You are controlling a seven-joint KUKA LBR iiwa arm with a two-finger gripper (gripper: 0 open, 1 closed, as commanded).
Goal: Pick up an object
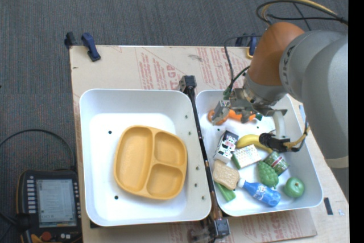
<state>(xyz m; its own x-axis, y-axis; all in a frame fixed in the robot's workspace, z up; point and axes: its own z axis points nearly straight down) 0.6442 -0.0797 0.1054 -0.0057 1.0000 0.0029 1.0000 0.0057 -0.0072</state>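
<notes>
Your arm reaches in from the right, and its gripper (239, 106) is low over the back of the right bin (314, 179). You are in the approach-to-grasp step: nothing is lifted and nothing can be confirmed as held.

An orange object (219, 116), possibly a carrot, lies at the back-left of that bin, touching or just beside the gripper's lower hardware. It appears to be the intended target, but you should treat that as a judgement. Whether the gripper is wide, narrow or closed on anything cannot be told; the wrist and mounting hide that part.

The other candidates lie nearer the camera and apart from the gripper:
- a black-and-white carton (226, 145);
- a banana (252, 140);
- a green apple (294, 186);
- a blue bottle (263, 193).

The left bin (96, 116) holds a yellow divided plate (151, 162), well apart from the arm.

Your next move calls for a confirmed closure on the orange object, then a straight lift. Watch the bin's divider wall beside it, which leaves little room on that side.
</notes>
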